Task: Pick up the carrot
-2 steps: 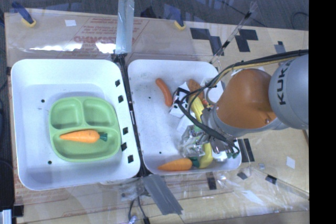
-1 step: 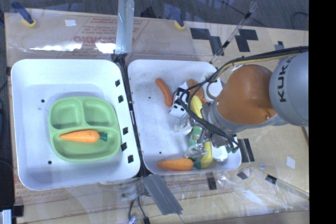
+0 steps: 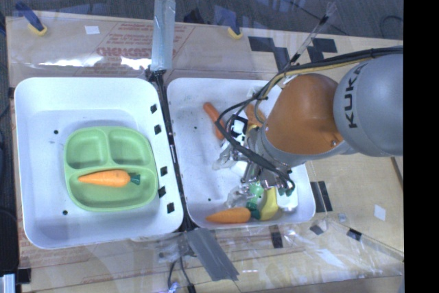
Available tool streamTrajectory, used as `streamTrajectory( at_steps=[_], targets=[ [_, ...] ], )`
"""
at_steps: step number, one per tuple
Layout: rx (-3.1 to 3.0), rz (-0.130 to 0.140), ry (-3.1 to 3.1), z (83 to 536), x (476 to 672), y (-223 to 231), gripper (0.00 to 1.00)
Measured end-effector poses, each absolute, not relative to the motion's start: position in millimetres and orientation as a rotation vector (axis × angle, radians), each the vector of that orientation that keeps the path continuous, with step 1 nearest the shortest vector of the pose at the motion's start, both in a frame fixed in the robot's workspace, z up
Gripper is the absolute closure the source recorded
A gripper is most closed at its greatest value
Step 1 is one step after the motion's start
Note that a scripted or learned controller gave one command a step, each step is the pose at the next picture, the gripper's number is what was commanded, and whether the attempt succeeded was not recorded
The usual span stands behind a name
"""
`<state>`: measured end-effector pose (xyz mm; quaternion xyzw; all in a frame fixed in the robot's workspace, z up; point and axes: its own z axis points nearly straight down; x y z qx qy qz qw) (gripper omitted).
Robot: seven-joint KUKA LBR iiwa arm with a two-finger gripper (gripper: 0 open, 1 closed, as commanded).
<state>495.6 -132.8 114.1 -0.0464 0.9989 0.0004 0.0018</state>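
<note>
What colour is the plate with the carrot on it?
Light green. The plate sits in the left bin, clearest in the camera view, with an orange carrot lying in it.

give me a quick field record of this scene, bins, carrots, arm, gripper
left bin: holds a green divided plate
carrot on plate: lies in the plate's long front compartment
right bin: holds the other items
carrot at front wall: lies beside a yellow item
orange piece: near the bin's back, partly hidden by cables
arm: reaches in over the right bin
gripper: low over the bin's front; finger state unclear
</note>
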Motion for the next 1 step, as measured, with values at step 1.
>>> streamTrajectory(
  at_steps=[1],
  targets=[
    [0.448,0.001,3.107,92.4,490.4,-156.1,0.0]
  ],
)
